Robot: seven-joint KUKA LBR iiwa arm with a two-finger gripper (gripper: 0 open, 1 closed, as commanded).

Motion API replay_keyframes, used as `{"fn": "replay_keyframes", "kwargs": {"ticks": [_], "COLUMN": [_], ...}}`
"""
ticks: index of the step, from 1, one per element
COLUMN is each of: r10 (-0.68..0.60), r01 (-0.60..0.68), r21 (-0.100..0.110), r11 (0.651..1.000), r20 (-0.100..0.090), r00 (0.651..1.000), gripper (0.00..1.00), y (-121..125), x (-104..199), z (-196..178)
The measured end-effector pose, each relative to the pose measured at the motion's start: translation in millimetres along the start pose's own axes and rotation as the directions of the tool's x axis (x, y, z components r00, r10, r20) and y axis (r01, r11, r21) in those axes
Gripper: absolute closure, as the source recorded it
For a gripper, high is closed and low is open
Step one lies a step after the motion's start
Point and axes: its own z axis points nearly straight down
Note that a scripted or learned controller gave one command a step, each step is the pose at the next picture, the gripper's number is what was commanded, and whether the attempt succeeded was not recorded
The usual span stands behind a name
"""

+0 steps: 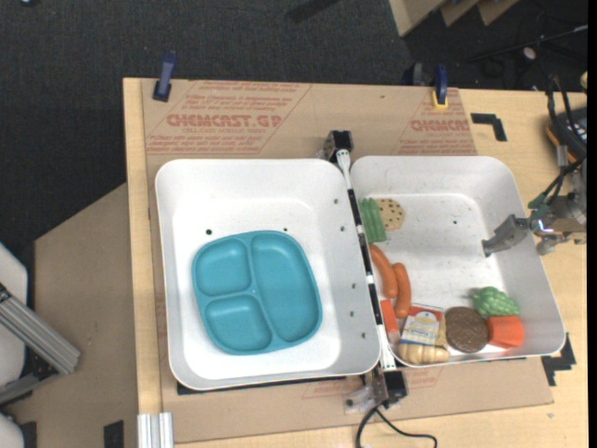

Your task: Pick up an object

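Currently the grey two-finger gripper [504, 234] sits low at the right side of the right shallow white bin [438, 168], reaching in from the right; whether it is wide or narrow I cannot tell, and nothing shows between it. The candidates lie along the bin's near and left edges: a green leafy toy [493, 300] and an orange block [505, 331] nearest, then a brown round patty [465, 329], a small printed carton [421, 325], orange sausages [394, 279]; a teal divided plastic tray [256, 290] rests in the left white bin [177, 250]. Crowding is the risk: a descent might nudge neighbours, pinch two pieces, or strike the bin's sloped wall and close on air.
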Motion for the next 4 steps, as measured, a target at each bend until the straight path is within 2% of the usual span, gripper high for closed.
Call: {"fn": "replay_keyframes", "kwargs": {"ticks": [1, 2, 3, 4], "r10": [0.002, -0.001, 0.002, 0.001], "r01": [-0.002, 0.001, -0.002, -0.001], "r21": [0.009, 0.001, -0.002, -0.005], "r11": [1.000, 1.000, 1.000, 1.000], "r20": [-0.003, -0.002, 0.003, 0.003], "r00": [1.000, 1.000, 1.000, 1.000], "gripper": [0.00, 0.00, 0.00, 1.00], "y": [0, -23, -23, -22], "x": [-20, 15, -18, -16], "z": [121, 147, 146, 135]}}
